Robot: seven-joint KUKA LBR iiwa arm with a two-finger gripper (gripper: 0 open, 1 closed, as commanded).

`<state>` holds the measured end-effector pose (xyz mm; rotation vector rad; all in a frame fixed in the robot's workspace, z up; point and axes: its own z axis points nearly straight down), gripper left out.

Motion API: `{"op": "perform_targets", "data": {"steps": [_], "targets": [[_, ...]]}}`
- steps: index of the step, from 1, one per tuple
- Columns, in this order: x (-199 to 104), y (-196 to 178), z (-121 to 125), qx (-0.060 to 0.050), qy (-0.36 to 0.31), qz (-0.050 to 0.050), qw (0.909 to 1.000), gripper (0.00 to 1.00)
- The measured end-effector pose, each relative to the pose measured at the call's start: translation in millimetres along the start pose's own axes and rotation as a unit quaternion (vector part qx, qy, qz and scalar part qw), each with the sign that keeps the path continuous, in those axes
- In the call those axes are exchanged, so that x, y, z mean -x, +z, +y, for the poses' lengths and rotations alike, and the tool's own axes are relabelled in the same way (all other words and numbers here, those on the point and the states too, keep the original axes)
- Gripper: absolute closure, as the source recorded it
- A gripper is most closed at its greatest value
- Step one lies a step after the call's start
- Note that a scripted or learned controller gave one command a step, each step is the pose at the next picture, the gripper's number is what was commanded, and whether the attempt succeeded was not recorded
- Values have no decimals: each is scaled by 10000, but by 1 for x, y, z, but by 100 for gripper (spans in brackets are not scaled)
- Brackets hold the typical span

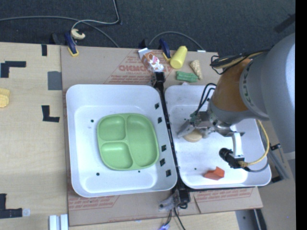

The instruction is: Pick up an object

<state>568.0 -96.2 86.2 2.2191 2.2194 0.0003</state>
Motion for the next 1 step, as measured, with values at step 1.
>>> {"op": "perform_targets", "data": {"steps": [1], "targets": [[0, -9, 0, -1, -4, -3, 10000, 100]]}}
